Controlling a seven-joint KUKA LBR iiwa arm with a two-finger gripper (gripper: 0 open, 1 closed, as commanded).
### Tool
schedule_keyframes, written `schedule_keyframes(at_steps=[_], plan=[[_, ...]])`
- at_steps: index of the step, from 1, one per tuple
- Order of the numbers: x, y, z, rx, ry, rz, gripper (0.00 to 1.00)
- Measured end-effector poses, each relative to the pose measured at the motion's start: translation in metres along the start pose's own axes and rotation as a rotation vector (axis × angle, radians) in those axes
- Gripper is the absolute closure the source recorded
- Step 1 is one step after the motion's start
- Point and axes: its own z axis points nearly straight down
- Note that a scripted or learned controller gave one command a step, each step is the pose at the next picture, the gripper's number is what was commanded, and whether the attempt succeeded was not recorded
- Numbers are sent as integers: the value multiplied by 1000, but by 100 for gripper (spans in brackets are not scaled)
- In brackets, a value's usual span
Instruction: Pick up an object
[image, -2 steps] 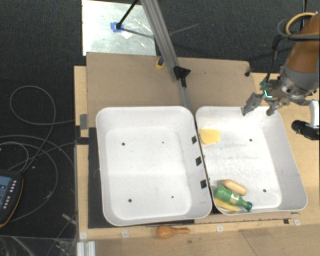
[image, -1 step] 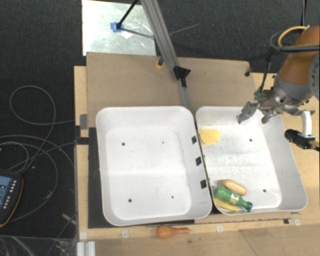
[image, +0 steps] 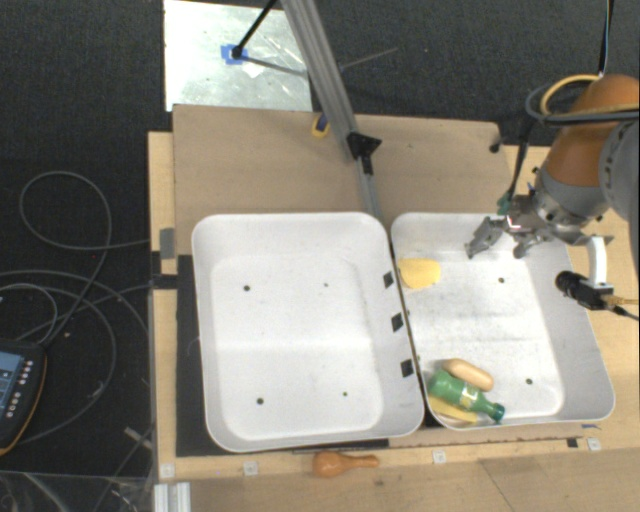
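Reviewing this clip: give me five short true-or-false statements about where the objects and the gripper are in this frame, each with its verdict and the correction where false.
1. The green bottle lies in the right bin. True.
2. The yellow piece sits in the left bin. False: it lies in the right bin, near its upper left corner.
3. The gripper holds the yellow piece. False: its fingers are spread with nothing between them, and the piece lies apart to its left.
4. An orange-brown object lies on the bench below the bins. True.
5. The tan oblong object lies at the far edge of the right bin. False: it lies at the near edge, right beside the green bottle.
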Motion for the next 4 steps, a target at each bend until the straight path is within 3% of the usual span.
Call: schedule_keyframes(at_steps=[1, 2, 4], plan=[[1, 0, 51, 1, 1, -1, 0], [0, 2, 36, -7, -1, -3, 100], [-1, 11, -75, -13, -2, -5, 100]])
